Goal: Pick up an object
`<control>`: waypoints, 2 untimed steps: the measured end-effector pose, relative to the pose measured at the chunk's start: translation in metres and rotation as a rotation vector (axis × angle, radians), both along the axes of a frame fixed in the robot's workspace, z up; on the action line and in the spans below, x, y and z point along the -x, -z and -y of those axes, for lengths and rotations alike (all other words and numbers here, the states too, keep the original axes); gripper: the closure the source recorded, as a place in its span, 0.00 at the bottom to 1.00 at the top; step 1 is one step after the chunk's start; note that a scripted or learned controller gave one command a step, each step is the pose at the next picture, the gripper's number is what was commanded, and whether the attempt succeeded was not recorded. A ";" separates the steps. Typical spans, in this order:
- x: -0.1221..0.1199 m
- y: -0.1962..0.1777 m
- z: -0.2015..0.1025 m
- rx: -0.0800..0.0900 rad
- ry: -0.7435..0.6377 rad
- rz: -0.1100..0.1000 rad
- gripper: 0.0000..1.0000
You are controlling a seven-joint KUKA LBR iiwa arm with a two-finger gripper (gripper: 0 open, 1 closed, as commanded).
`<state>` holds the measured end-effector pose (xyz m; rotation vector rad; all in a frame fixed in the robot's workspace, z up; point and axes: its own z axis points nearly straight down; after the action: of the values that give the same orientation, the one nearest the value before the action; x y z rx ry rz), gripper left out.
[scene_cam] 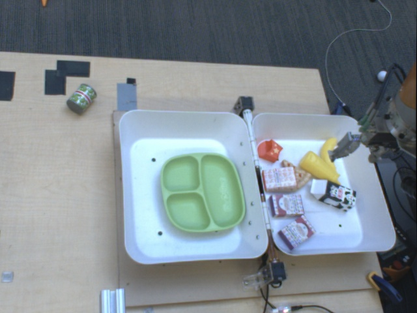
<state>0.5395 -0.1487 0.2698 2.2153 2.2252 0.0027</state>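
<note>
My tool (343, 147) hangs above the right bin (371, 240), grip state indiscernible, beside the yellow toy (317, 164) at the bin's far side: likely light, rigid, slippery; best grasped across its narrower middle.

two bins (130, 194), one green plate (202, 192)

Green divided plate (202, 193) smooth matt plastic; white bins (140, 175) glossy plastic; bench (52, 194) pale wood.
</note>
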 end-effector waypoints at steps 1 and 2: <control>0.037 0.133 -0.030 -0.001 0.003 -0.002 0.00; 0.047 0.179 -0.050 0.002 0.005 0.017 0.00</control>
<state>0.4927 -0.0983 0.0905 2.2103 2.2102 0.0192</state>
